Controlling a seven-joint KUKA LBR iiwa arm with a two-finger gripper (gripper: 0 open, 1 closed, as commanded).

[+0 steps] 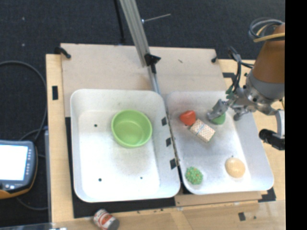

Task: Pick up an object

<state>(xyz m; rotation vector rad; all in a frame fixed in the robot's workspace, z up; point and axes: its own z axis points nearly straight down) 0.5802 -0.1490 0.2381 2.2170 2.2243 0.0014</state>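
Observation:
My gripper (217, 112) hangs over the upper middle of the right bin (252, 143), reaching in from the right. A small green object (219, 120) lies right beneath its tip, partly covered by it; whether they touch is unclear. A red object (187, 117) sits to its left, and a tan checkered box (202, 130) lies just below that. Near the bin's front edge rest a bumpy green ball (194, 175) and a pale yellow egg-shaped object (235, 167).
The left bin (86, 176) holds a light green bowl (131, 128). A metal pole (136, 28) slants up from between the bins. A small can (105, 219) lies on the bench front, and a tablet (14, 166) sits at far left.

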